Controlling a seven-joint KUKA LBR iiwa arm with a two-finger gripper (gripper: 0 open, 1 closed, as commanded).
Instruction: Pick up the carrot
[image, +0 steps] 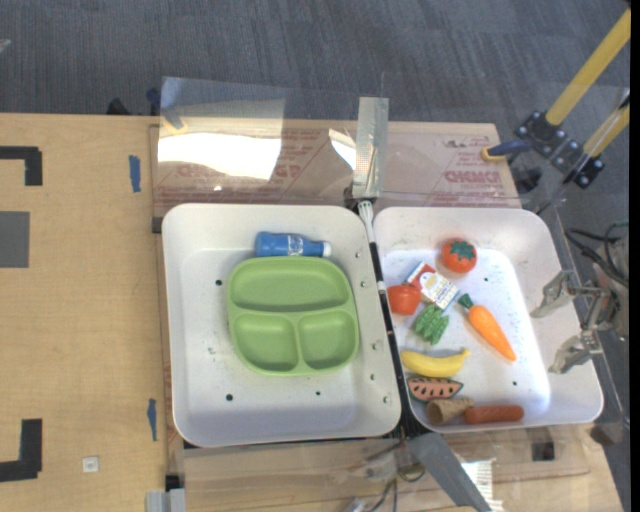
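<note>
Orange and tapered, the carrot (489, 331) lies in the right bin (530, 243), a little toward four o'clock from that bin's middle, its green top pointing to ten o'clock and its tip to four o'clock. Just at its nine o'clock sits a green leafy vegetable (432, 323), with a small white carton (437, 289) at eleven o'clock and a red pepper (404, 299) beyond that, against the bin's left wall. A tomato (459, 255) rests near the bin's twelve o'clock side, well apart from the carrot. Toward seven o'clock from the carrot a banana (435, 361) lies crosswise, a slice of pizza (434, 388) just below it, and along the six o'clock wall a brown piece (446, 410) touches a red sausage (493, 412). The left bin (196, 300) holds a green divided plate (293, 314) at its centre and a blue bottle (289, 245) lying on its side just at the plate's twelve o'clock rim. Both bins stand on a cardboard-covered surface (70, 300). No end effector can be made out over either bin, so whether it is released or clenched cannot be told; nothing grips the carrot, which lies free on the bin floor
</note>
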